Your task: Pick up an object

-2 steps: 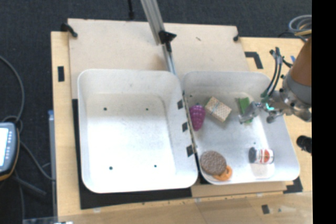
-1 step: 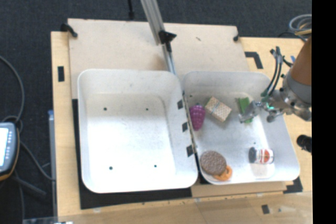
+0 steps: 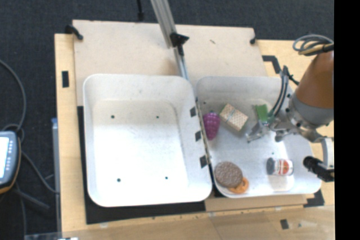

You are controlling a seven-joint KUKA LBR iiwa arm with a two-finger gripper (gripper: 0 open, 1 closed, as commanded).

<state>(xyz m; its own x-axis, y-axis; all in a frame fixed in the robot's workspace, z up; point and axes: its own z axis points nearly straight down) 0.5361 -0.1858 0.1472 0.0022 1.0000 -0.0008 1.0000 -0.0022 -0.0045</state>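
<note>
Down at the near edge of the right bin (image 3: 247,87) there's a brown round cookie-looking thing (image 3: 228,174) sitting on something orange (image 3: 242,186), and just to its right a small can (image 3: 279,167) with a red and white label. Further back: a purple bunch of grapes (image 3: 211,124) against the divider, a tan block (image 3: 233,117), and a green piece (image 3: 261,112) by the arm. The gripper (image 3: 260,132) hangs low over the middle of that bin, beside the block and green piece; honestly can't tell how it's set, and nothing visible is in it. Left bin (image 3: 140,143) sits next door.
</note>
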